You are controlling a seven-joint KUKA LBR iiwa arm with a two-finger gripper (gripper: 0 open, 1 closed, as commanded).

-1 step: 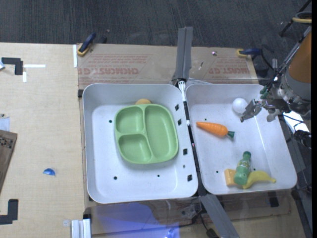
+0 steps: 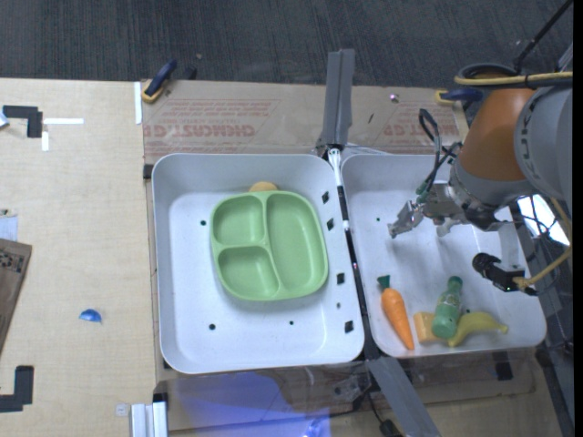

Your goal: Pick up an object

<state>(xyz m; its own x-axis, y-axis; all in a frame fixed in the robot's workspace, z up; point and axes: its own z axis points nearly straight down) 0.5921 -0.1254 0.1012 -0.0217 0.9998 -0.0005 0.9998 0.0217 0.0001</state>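
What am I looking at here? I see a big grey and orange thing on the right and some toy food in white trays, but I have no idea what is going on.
This is one camera fixed above a workbench, looking down at a slant. The grey and orange thing is a robot arm reaching in from the picture's right. At its end is a gripper, a small two-finger claw for picking things up. Its fingers look spread and nothing is between them, so it holds nothing.

Two shallow white bins sit side by side. The left bin holds a green divided plate, with something small and yellowish peeking out behind it. The right bin, under the gripper, holds toy items near its front: a carrot, a green bottle and a banana. The arm's job is to pick one object up.
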